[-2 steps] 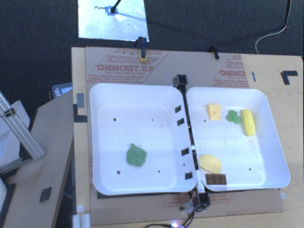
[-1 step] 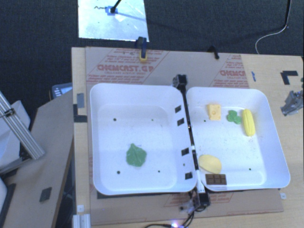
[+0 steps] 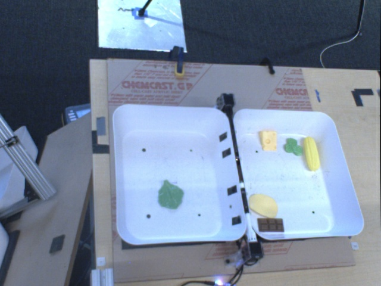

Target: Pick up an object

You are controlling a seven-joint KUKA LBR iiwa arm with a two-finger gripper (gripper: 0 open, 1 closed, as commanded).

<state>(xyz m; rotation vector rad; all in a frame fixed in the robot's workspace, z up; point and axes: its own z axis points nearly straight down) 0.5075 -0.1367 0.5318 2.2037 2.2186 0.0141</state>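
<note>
Currently no object is lifted: the leaf (image 3: 170, 195) lies in the left bin (image 3: 128, 124); the cheese (image 3: 268, 140), corn (image 3: 311, 153), yellow piece (image 3: 263, 205) and chocolate (image 3: 271, 224) lie in the right bin (image 3: 348, 189). Gripper state: cannot tell. Approach, grasp and lift all remain.

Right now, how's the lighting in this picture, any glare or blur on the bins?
Camera view: light is even and soft; the left bin and right bin look bright white without harsh glare; the leaf and corn are slightly soft; the metal sheet on the floor reflects brightly.
</note>
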